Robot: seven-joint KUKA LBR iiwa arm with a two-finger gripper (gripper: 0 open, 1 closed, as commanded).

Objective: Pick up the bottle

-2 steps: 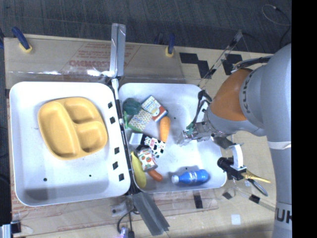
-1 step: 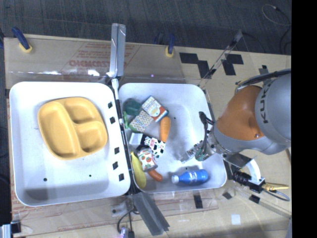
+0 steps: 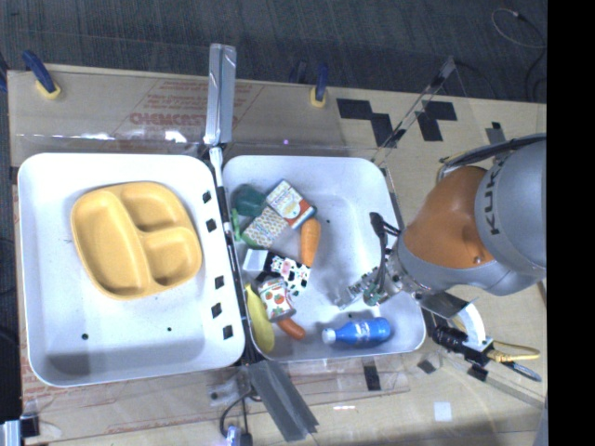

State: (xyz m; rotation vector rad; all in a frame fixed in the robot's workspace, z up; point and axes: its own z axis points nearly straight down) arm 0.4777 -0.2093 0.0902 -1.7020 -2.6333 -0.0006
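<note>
Bottle (image 3: pixel 359 332) lies on side, right bin (image 3: pixel 358 179) at 5 o'clock, cap toward 9, free of clutter. Gripper (image 3: pixel 364 290) low just above at 12; fingers' state: cannot tell. Likely lining up descent.

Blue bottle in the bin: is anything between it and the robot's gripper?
Nothing visible. The blue plastic bottle lies on bare white floor of the right bin, with the two-finger gripper just above it in the view.

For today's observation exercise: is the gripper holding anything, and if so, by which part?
Nothing is held. The gripper hovers above the blue bottle, which lies on its side in the right bin.
</note>
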